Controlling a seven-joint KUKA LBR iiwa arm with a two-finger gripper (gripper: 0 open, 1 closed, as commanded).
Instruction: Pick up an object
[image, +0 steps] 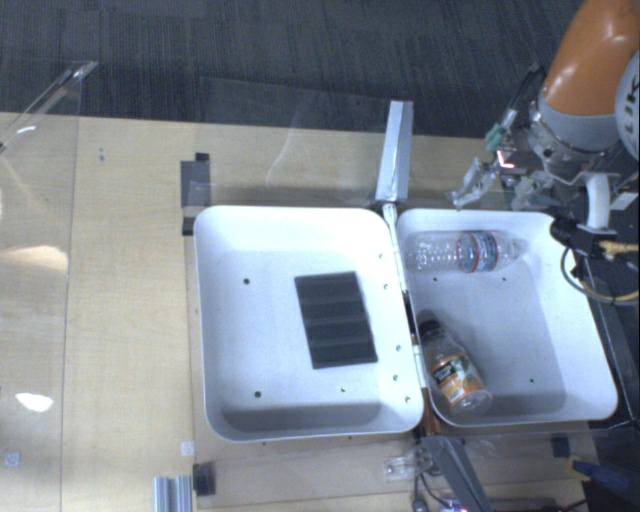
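Arm: we see the grey arm (590, 75) with its orange band at the 2 o'clock corner of the view, above the far rim of the right bin.
Gripper: we place the gripper (480, 185) just past the right bin's far edge, over the bench; we cannot tell its state, as that part is too small and cluttered to read.
Right bin: in the right bin (575, 400) we see two bottles.
Clear bottle: the clear bottle (462, 251) lies on its side at the bin's 12 o'clock, along the far wall.
Small bottle: the small bottle (452, 370) with a dark cap and orange label lies at the bin's 8 o'clock, against the left wall.
Left bin: the left bin (230, 400) bears a black ridged block (335, 319) near its middle.
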